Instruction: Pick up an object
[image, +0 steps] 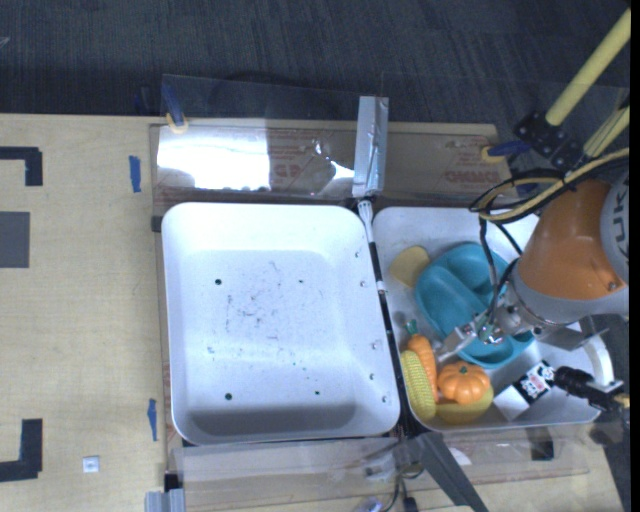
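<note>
Toys are lying crowded together in the right bin (570, 425), the one the arm (572, 250) is reaching into. A blue bowl-like piece (452, 285) is sitting near the middle of that bin, with a pale yellow item (409, 264) just beside it toward the divider between the bins. Nearer the front wall, an orange pumpkin (462, 382) is resting against a yellow corn cob (416, 384), and a small carrot-like orange piece (420, 352) is lying just above the corn. A white block with black marks (534, 383) is sitting to the pumpkin's right. The tool (484, 332) is hanging low over the blue piece's lower edge, just above the pumpkin; whether it is clenched or released, I cannot tell. The left bin (270, 310) is sitting alongside on the tabletop (70, 330).
</note>
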